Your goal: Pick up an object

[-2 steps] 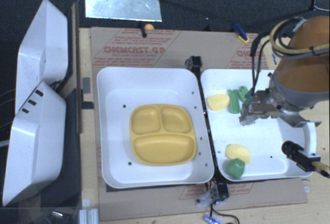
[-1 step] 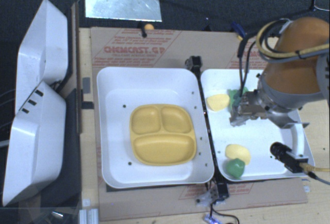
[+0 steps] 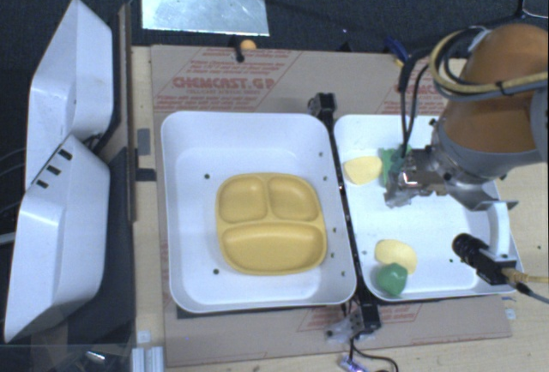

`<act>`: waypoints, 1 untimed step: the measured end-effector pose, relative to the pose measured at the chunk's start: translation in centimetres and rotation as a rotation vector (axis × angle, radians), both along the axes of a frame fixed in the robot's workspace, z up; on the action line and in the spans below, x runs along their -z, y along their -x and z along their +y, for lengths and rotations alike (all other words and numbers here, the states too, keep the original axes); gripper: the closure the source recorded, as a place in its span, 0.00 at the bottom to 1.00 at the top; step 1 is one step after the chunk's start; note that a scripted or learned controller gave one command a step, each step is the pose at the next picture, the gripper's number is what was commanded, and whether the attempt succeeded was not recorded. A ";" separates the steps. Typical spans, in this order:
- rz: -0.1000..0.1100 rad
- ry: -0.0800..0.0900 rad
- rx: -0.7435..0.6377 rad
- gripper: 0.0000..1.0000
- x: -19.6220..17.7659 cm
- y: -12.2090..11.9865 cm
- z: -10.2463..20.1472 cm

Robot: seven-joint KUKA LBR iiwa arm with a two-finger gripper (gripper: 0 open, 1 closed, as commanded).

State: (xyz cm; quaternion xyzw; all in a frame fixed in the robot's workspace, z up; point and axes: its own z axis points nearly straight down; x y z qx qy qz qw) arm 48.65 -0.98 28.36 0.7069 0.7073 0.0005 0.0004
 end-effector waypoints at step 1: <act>0.000 0.000 -0.049 1.00 -1.3 -3.4 -0.6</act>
